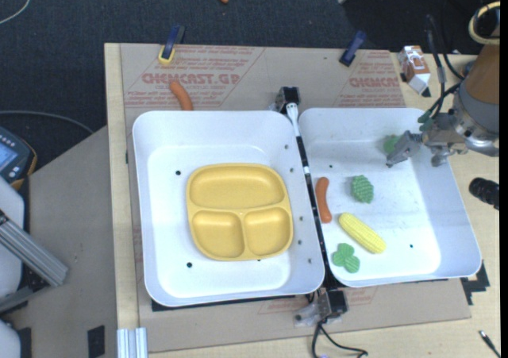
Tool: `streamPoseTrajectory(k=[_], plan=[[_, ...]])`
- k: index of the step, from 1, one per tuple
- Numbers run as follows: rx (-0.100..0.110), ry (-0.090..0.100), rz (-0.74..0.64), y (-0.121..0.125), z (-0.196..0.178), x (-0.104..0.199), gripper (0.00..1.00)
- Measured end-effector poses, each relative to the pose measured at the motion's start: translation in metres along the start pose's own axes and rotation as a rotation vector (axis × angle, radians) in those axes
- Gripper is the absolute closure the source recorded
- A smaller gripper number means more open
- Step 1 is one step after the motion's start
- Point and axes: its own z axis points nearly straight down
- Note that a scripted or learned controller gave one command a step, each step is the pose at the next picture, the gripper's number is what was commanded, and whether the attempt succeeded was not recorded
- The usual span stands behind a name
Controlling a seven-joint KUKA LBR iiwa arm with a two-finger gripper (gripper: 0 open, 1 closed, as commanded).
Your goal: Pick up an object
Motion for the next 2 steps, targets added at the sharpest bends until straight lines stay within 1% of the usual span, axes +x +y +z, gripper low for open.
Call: streamPoseTrajectory(k=[1,2], plan=[[-0.014,-0.003,-0.003,0.003,-0.008,0.0,0.0],[-0.009,-0.001,-0.003,0.005,0.035,-0.002,0.0]])
